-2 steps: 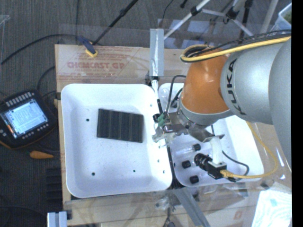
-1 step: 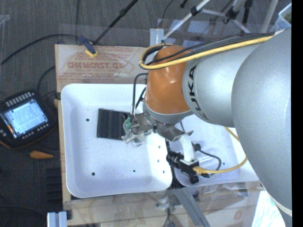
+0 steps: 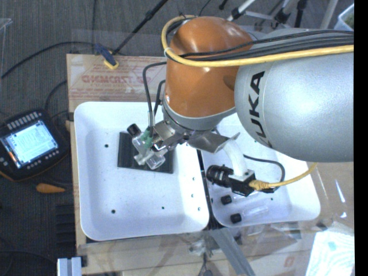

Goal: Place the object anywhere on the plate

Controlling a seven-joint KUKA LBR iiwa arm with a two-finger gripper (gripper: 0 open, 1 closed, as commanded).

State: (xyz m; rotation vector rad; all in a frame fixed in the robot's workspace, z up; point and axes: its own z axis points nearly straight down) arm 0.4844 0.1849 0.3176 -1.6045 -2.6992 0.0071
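Note:
A flat black square plate (image 3: 127,152) lies in the left white bin (image 3: 115,203), near its middle. My gripper (image 3: 147,153) hangs right over the plate's right half and covers that part of it. A small black and green piece (image 3: 141,133) shows at the gripper's upper side, just above the plate's far edge. I cannot tell if it is a held object or part of the tool. The big orange and grey wrist hides the back of both bins.
The right bin (image 3: 290,203) holds two small black bits (image 3: 226,200) (image 3: 236,218) and a clear piece (image 3: 255,212) near its front. A handheld screen unit (image 3: 29,144) lies on the floor to the left. A cardboard sheet (image 3: 109,82) sits behind the bins.

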